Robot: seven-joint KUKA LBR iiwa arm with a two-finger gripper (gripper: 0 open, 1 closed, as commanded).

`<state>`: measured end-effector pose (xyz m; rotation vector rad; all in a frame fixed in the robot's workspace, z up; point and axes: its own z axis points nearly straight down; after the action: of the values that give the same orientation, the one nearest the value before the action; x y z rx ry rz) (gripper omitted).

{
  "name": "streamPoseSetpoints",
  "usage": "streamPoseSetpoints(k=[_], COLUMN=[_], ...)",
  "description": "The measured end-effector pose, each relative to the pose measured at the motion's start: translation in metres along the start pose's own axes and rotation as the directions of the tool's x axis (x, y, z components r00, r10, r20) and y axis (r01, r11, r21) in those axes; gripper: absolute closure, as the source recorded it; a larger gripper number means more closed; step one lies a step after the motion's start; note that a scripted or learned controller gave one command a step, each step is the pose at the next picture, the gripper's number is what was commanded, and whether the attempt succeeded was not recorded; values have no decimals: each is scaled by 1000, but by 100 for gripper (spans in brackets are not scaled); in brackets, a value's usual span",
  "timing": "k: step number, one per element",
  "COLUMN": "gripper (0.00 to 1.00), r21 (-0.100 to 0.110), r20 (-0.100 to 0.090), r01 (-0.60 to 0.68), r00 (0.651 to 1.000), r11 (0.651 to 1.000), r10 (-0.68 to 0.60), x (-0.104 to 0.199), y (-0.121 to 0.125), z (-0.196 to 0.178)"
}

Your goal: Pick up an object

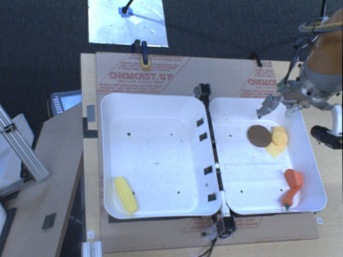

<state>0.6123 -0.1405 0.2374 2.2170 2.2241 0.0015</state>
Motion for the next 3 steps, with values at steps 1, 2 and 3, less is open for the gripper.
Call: streamPoseSetpoints(k=[1,2,3], gripper=[0,0,0], r21=[-3,0,-12], r20=[-2,-2,-7], r01=[10,7,10], r00=[1000,1000,1000], r11=[1000,1000,1000], r10=[-10,-7,-10], x=[94,164,232], y=[58,55,-19], z=[36,53,-100])
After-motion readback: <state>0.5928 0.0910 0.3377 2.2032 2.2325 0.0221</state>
